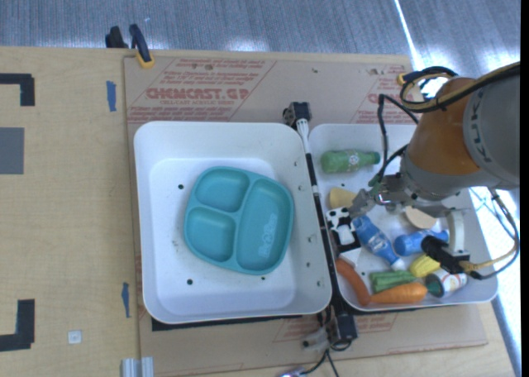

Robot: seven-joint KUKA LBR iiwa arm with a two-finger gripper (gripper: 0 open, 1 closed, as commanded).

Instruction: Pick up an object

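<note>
One teal divided plate with three compartments sits in the middle of the left bin. In the right bin, a green bottle lies by the far edge, a blue bottle near the centre, and an orange carrot along the near edge. The gripper hangs over this bin's clutter; whether it is parted or closed, I cannot tell. Two white bins rest on brown cardboard, beyond it grey floor

The arm runs off the right edge and covers a good chunk of the right bin; whatever's under it is hidden.
</note>
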